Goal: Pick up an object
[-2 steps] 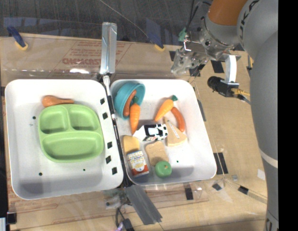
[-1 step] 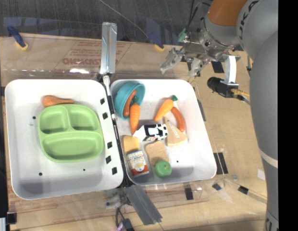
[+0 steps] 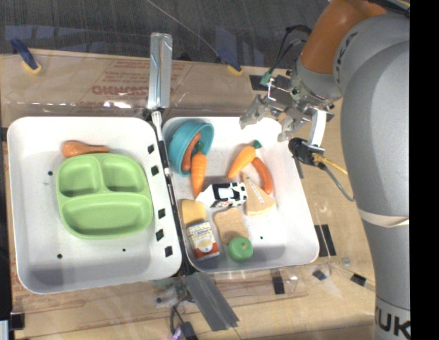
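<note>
My gripper (image 3: 268, 124) hangs over the far right corner of the right bin (image 3: 304, 222), its two fingers spread open with nothing between them. Below it in that bin lie an orange carrot (image 3: 241, 160) and a red-orange sausage (image 3: 263, 176). A teal bowl (image 3: 183, 144) lies tipped on its side at the bin's far left, with another carrot (image 3: 198, 173) at its mouth. Nearer the front are a black-and-white cow toy (image 3: 229, 193), a pale cheese wedge (image 3: 259, 202), a bread slice (image 3: 230, 222), a green apple (image 3: 240, 248) and a small labelled box (image 3: 202, 239).
The left bin (image 3: 25, 190) holds a green divided plate (image 3: 104, 193) and an orange drumstick (image 3: 82, 148) behind it. A metal bar (image 3: 160, 69) stands at the far end of the divider between the bins. A cable (image 3: 329, 168) hangs off the wrist by the right rim.
</note>
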Controlling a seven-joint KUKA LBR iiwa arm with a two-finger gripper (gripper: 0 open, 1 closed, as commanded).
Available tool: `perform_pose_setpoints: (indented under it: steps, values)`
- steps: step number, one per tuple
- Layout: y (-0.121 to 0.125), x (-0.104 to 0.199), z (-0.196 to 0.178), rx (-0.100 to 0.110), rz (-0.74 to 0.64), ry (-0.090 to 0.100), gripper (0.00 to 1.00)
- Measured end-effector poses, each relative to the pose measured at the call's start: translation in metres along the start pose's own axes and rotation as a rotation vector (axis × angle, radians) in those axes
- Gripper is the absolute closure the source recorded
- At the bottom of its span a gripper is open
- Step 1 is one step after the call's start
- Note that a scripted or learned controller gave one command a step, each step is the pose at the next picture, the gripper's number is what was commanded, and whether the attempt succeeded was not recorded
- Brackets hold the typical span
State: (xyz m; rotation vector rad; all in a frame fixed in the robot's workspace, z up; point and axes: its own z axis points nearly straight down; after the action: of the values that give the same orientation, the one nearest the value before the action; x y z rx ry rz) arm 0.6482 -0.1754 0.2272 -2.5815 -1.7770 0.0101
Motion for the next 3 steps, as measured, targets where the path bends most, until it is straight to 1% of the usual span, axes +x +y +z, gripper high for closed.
perform_pose_setpoints:
  steps: [1,2,3]
  values:
    - [-0.011,-0.008,0.136,-0.006,0.171,0.002,0.0]
    - [-0.012,-0.006,0.126,-0.003,0.165,0.003,1.0]
    - [-0.053,-0.015,0.103,-0.003,0.348,0.003,1.0]
